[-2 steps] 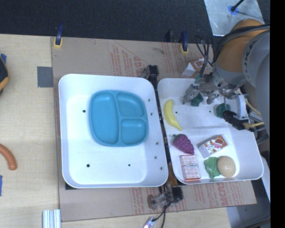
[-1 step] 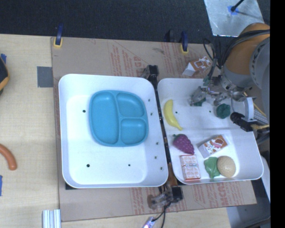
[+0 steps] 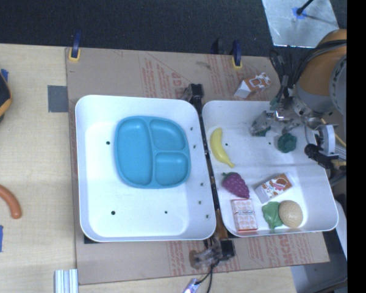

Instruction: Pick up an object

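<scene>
Progress looks slight: nothing is lifted. The gripper (image 3: 279,122) hangs low in the right bin (image 3: 329,221), just beside a dark green object (image 3: 287,143) (perhaps the target); its grasp I cannot tell.

Bright even overhead light, soft shadows, white bins (image 3: 85,163) glaring, slightly soft focus

Divided plate (image 3: 151,151) in left bin (image 3: 88,163), banana (image 3: 219,146), grapes (image 3: 235,184) in right bin (image 3: 317,182)
</scene>
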